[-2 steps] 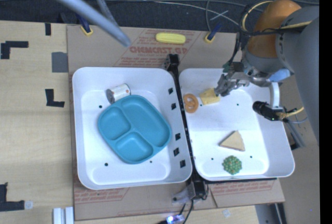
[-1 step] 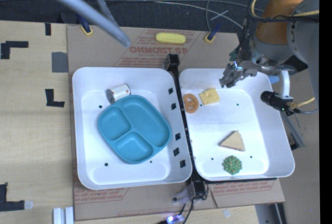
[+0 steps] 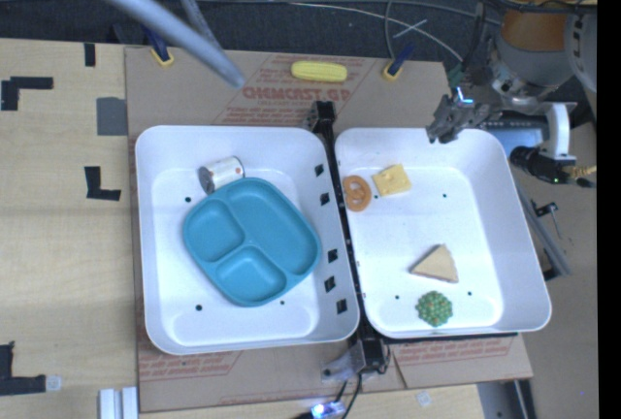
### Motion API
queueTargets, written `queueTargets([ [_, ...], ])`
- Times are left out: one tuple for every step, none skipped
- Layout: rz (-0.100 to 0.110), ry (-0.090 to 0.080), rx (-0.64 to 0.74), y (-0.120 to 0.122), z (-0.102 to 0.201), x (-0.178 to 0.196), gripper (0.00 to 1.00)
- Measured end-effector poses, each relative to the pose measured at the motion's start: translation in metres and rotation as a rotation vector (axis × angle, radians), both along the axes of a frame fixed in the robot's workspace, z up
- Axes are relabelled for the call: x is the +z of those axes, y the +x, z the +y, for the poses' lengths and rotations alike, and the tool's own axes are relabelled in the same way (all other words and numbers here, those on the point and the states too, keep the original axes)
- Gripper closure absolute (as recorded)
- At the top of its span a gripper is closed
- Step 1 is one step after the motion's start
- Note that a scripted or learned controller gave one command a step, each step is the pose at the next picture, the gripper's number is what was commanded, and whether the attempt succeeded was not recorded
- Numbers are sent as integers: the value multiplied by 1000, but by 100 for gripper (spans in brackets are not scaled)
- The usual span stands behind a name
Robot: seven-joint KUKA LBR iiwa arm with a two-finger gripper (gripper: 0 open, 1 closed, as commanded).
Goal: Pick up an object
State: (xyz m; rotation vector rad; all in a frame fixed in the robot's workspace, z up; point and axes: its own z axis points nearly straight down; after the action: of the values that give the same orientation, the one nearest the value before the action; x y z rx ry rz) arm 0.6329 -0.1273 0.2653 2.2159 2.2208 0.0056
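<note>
Pincer over right bin's far rim, nothing held; open or closed, can't tell. Nearest pick: cheese square, just below-left, touching pretzel. Risk: descent clips rim or nudges both.

Blue tray, green ball

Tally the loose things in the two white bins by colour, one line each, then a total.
Blue: 1, divided tray
Silver: 1, small can
Orange-brown: 1, pretzel
Yellow: 1, cheese square
Tan: 1, wedge
Green: 1, knobbly ball
Total: 6
</note>
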Motion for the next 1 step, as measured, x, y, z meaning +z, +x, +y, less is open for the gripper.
queueTargets([
  [6,0,-2,0,0,-2,100],
])
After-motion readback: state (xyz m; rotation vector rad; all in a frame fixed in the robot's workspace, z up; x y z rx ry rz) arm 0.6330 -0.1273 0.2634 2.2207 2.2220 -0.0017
